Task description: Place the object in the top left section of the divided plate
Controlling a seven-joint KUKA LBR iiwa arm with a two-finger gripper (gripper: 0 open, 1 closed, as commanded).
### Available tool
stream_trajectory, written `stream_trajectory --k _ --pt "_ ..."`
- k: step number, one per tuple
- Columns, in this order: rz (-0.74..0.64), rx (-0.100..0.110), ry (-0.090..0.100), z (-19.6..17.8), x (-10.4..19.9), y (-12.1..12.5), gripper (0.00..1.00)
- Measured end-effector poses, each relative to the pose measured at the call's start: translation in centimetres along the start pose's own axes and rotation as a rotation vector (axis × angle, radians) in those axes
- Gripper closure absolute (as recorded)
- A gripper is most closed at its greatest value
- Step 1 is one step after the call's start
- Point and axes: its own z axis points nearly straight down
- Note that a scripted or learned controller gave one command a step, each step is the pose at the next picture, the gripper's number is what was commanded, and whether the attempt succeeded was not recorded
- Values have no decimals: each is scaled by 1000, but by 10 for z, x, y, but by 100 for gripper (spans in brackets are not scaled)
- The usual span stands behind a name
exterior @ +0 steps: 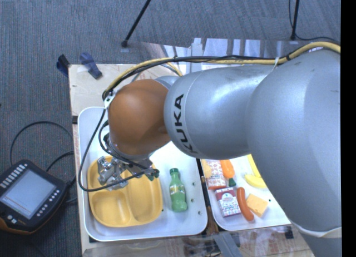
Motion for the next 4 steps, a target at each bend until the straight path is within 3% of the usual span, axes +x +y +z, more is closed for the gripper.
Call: stream_trajectory --k 1,2,3,4 --pt "210 5 18 -179 43 -48 100" --pt "414 4 34 -116 41 -68 100" --pt "271 4 25 -192 71 -90 100" --pt "329 4 20 -291 -24 -53 100"
